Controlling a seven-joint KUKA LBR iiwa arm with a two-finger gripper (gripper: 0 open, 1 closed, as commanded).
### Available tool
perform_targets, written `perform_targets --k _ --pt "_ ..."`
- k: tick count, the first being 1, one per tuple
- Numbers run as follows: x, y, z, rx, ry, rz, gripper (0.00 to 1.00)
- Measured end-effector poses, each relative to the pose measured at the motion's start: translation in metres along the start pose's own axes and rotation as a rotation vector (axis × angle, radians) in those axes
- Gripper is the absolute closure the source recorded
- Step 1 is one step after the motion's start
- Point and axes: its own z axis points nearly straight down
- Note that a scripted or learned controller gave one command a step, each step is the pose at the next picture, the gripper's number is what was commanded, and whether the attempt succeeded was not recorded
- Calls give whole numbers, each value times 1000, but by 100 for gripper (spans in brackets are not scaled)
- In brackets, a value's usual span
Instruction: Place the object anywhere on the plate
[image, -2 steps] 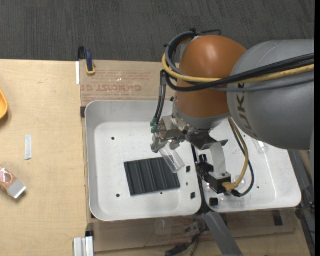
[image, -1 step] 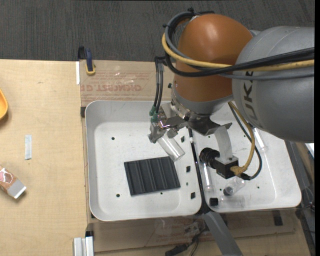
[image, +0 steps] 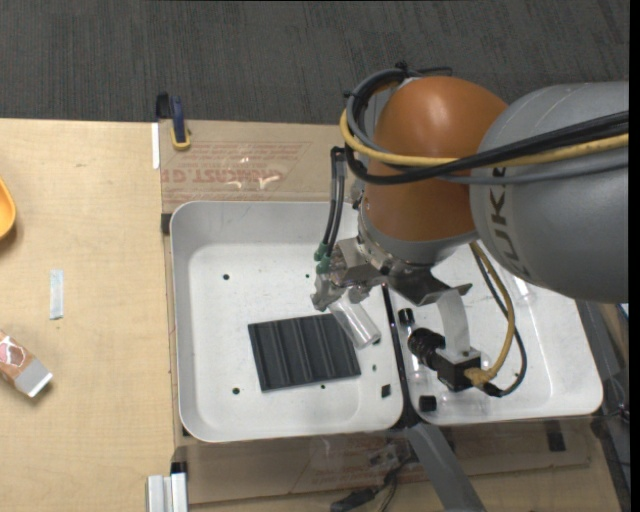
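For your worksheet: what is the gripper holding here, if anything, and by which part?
It cannot be told. The gripper sits above the dark ribbed plate in the left bin.

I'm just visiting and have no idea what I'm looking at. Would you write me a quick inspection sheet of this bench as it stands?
Surface: two shallow white bins; left bin, right bin, on a wooden bench.
Job's things: dark ribbed plate flat in the left bin; a small silvery object at its upper right corner, under the gripper.
Clutter: small strip, wrapped item, orange thing on the bench at left.
Grippers: gripper low over the left bin.
Cables: yellow and black cables loop round the orange band.
Surroundings: dark carpet.
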Motion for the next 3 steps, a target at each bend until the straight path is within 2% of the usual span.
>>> perform_targets --k 1,2,3 --pt "-45 -5 -28 -2 0 -26 100" --pt "-39 -24 6 -1 1 -221 100" --pt "-46 -26 89 -1 2 -370 100"
